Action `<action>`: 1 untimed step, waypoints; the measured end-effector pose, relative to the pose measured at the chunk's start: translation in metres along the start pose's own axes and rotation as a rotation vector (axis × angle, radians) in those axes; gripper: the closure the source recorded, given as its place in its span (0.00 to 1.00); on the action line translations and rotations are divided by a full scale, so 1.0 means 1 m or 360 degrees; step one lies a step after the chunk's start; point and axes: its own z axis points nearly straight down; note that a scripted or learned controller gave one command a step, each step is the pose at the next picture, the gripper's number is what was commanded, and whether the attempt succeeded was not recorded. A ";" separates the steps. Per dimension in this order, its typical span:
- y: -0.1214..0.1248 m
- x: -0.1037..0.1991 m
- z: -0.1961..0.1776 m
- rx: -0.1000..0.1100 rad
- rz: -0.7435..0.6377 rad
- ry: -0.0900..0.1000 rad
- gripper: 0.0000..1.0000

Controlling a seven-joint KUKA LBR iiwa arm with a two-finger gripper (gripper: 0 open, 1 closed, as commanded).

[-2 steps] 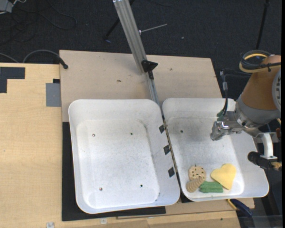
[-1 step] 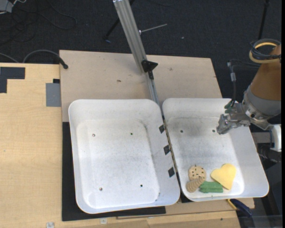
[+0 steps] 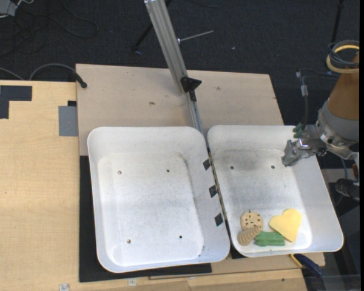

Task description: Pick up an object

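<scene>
In the right bin [image 3: 261, 162], near its front edge, lie three small objects: a yellow heart-shaped piece [image 3: 287, 223], a green flat piece [image 3: 269, 239] just below it, and a tan cookie-like piece [image 3: 250, 225] to their left. My gripper [image 3: 290, 155] hangs over the bin's right rim, well behind these objects, at the end of the grey and orange arm [image 3: 343, 111]. Nothing is visible between its fingers.
The left bin [image 3: 151, 199] sits beside the right one, joined by black clips along the shared edge. A slanted aluminium rail [image 3: 170, 47] rises behind the bins. Light wooden boards surround the bench; cables lie on the dark floor at the back.
</scene>
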 end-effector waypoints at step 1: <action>-0.013 0.058 0.007 0.0009 -0.0006 0.0005 1.00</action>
